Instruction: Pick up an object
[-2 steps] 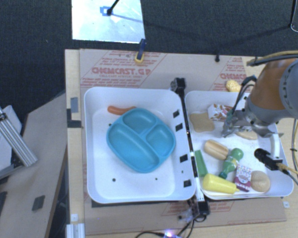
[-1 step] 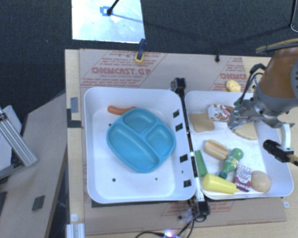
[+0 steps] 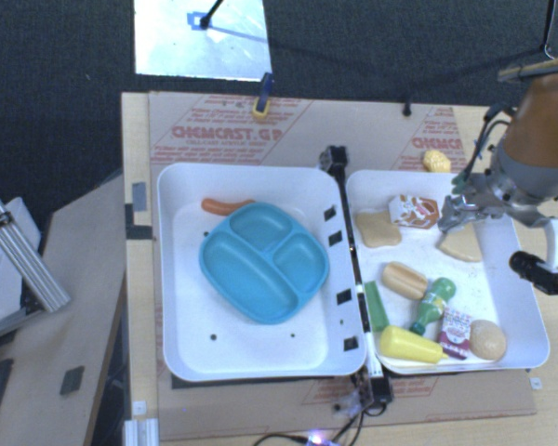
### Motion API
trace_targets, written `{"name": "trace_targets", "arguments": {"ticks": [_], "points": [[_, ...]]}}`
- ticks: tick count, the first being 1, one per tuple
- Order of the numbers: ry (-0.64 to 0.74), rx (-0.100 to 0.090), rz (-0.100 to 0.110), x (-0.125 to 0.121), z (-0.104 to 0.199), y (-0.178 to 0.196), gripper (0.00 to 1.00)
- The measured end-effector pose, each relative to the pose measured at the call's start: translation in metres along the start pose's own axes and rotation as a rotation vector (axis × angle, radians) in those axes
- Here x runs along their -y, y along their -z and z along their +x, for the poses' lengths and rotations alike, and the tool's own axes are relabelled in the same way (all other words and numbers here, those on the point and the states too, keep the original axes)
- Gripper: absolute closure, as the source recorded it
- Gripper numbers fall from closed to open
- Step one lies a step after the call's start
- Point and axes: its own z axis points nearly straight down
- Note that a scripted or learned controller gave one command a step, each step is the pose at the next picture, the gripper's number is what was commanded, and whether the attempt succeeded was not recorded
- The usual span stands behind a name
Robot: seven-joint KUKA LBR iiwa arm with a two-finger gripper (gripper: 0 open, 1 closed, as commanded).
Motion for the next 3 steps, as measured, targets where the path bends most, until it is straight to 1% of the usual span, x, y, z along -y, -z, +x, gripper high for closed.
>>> {"name": "trace_targets", "arguments": {"ticks": [1,2,3], "points": [[0.000,-0.001,0.002,-0.001,0.000,0.020,1.00],[0.003,-0.003,0.007,0.021,0.047,0.010,1.00],[0.005,-0.004,0.005,0.044,0.100,0.023,1.00]]}}
